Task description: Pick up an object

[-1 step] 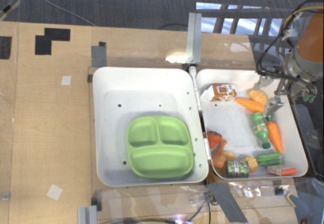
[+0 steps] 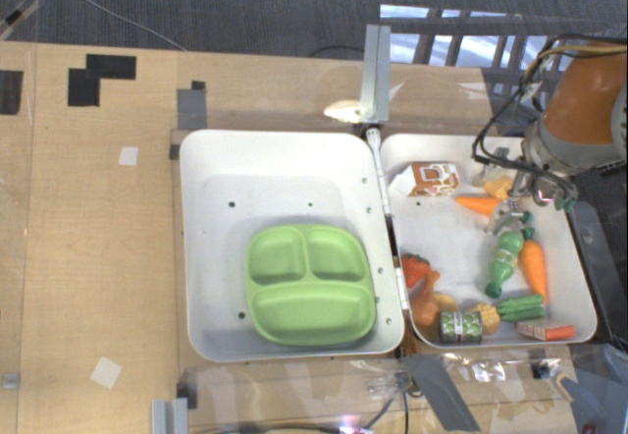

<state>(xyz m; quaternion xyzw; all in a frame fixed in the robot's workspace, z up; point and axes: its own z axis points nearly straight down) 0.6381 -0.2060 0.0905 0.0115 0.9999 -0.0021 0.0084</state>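
The claw (image 2: 511, 216) hangs just above the green bottle (image 2: 503, 263) in the right bin (image 2: 585, 275). Nothing is picked up yet. The bottle lies beside a carrot (image 2: 534, 268).

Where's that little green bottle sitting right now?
The green bottle lies in the right bin, toward its right side, just left of a carrot and directly below the gripper.

The green divided plate (image 2: 310, 285) lies in the left bin (image 2: 211, 162), toward its near right corner. Black squares (image 2: 98, 77) mark the wooden bench (image 2: 88, 265) far left of that bin, and a metal post (image 2: 376, 74) stands just behind its far right corner.
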